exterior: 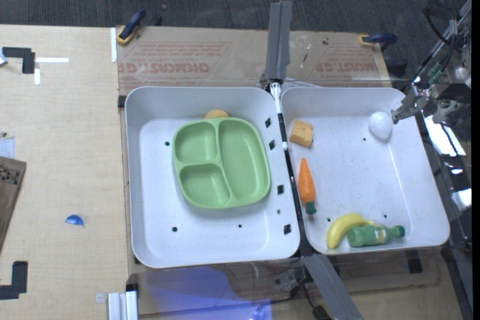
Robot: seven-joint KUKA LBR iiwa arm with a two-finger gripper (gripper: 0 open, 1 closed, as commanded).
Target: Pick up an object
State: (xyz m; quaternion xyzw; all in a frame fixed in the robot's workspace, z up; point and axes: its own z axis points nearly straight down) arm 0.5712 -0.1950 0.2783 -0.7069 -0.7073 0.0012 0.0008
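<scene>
The right bin holds several objects. A white egg-shaped object lies near its far right corner. A yellow cheese-like block sits at the far left, with an orange carrot just in front of it. A yellow banana and a green bottle lie together at the near edge. My gripper hangs over the bin's far right rim, just right of the white egg and apart from it, with nothing seen in it.
The left bin carries a green divided plate, with a small yellow-orange object half hidden behind it. A grey divider post stands between the bins at the back. Cables and arm parts crowd the right side.
</scene>
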